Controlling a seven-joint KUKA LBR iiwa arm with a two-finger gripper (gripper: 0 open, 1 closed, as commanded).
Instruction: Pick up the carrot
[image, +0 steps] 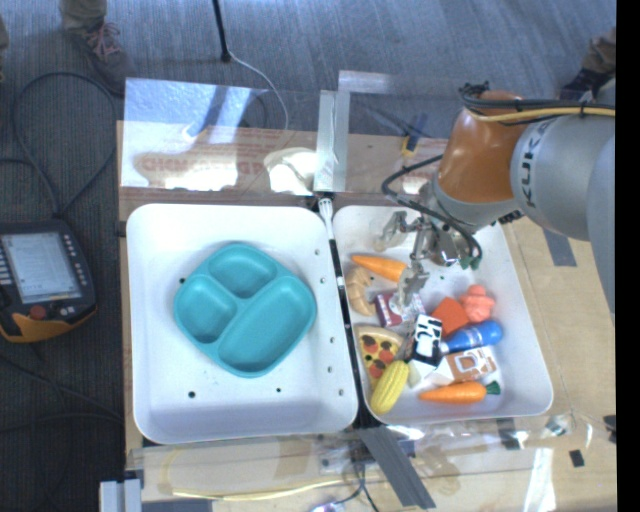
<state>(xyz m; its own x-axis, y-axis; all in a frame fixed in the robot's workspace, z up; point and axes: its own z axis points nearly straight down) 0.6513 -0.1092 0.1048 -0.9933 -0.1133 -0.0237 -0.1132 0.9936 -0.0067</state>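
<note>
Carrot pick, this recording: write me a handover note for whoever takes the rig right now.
Gripper: low in the right bin, among the toys; whether its fingers are open or shut can't be told, and nothing shows between them.
Carrots: two look-alikes. One lies near the bin's upper left, just left of the gripper. The other lies at the front edge, beside the corn.
Done: arm is down over the bin.
Left: grasp a carrot and lift it; neither is off the bin floor.
Left bin holds the teal plate.
</note>
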